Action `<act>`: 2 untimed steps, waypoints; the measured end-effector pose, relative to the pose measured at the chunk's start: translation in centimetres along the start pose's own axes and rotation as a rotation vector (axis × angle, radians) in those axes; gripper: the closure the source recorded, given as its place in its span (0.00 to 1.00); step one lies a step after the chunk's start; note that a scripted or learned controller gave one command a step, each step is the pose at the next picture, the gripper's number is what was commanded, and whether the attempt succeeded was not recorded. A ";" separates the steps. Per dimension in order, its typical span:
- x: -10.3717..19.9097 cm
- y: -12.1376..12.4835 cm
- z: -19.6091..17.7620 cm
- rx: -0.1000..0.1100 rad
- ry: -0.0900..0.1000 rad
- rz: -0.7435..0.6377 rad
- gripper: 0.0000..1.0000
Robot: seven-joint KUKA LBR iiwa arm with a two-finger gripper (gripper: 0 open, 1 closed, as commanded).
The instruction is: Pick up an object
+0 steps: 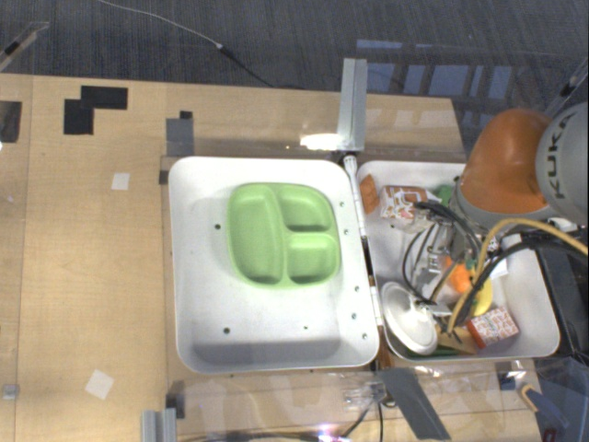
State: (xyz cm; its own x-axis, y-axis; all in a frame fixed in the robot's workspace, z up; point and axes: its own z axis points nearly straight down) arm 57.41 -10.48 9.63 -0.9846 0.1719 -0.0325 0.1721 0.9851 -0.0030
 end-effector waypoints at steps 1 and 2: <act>4.3 -0.5 -0.5 -0.002 -0.028 0.127 0.00; 4.5 -0.5 -0.5 0.005 -0.026 0.214 0.00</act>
State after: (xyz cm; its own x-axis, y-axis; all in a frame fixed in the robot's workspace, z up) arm 52.91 -10.18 9.96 -0.9244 0.3768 -0.0590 0.3774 0.9260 0.0013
